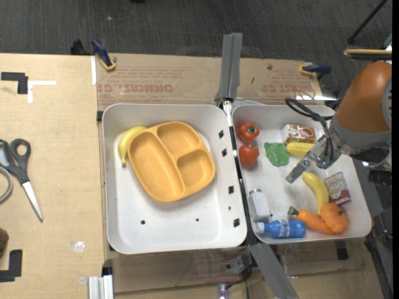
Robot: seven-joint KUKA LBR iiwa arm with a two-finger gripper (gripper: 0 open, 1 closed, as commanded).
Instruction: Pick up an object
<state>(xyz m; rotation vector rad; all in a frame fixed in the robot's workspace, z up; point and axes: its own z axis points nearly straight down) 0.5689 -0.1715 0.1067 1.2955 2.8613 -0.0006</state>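
Blue bottle point(284, 229) and carrot point(313, 222) sit nearest in the right bin point(274, 185). Just behind, the gripper point(305, 167) hovers by the banana point(318, 190), fingers a bit apart, holding nothing, so the pick's not done yet. Far end: tomatoes point(248, 131).

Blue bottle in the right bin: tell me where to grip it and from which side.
Grip the blue bottle across its middle, coming straight down. It lies on its side along the near wall of the right bin, so the fingers should straddle its width. The carrot crowds its right end and a grey object its left, so the middle looks freest.
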